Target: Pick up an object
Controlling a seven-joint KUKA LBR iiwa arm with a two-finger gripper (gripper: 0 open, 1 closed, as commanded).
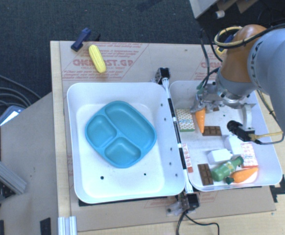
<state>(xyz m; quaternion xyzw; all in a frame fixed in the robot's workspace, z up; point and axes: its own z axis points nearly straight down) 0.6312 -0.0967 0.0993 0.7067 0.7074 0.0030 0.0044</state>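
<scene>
Reaching in from the right, the grey arm with its orange band hangs over the back of the right bin point(267, 177), its jaws point(201, 107) pointed down just above an orange carrot point(200, 121). Whether the jaws are apart, together or clamped on the carrot, I cannot tell; the wrist hides them. The carrot lies near the bin's left wall, beside a small green-and-white packet point(184, 120) and a brown chocolate bar point(212, 130). At the bin's front lie a green bottle point(226, 168), a second orange carrot point(245, 175) and another chocolate bar point(204, 173). The left bin point(79, 146) holds a blue divided plate point(120, 133). A yellow corn cob point(97, 58) lies on the surface behind the bins.
</scene>
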